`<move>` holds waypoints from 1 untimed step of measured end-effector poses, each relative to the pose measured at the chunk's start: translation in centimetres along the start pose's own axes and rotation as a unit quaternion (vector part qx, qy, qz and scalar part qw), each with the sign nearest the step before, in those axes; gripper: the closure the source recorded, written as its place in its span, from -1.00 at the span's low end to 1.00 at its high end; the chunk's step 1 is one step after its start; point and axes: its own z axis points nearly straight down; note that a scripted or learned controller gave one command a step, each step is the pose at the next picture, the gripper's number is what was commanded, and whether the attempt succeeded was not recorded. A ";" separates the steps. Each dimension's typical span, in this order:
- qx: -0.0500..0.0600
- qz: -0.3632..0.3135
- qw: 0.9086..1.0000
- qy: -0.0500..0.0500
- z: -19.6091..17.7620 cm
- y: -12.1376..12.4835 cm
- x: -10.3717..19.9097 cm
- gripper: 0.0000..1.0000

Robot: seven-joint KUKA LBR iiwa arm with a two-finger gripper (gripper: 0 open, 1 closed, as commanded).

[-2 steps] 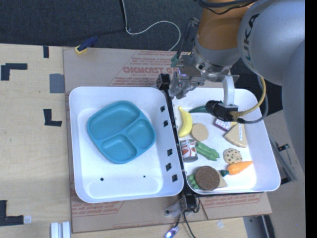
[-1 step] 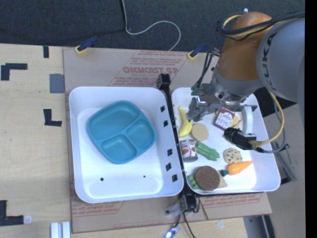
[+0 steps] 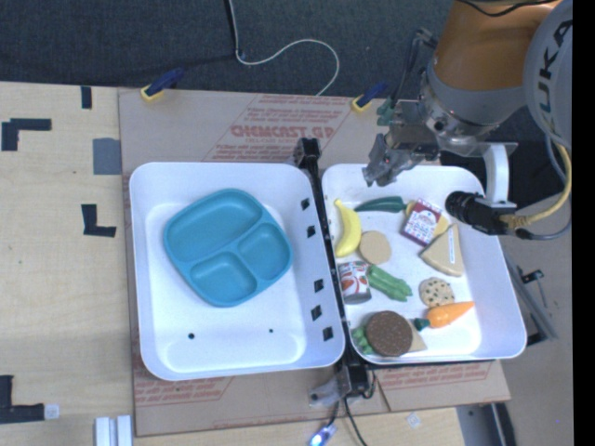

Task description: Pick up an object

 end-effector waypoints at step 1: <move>-0.001 -0.004 1.000 0.001 -10.9 0.4 7.4 1.00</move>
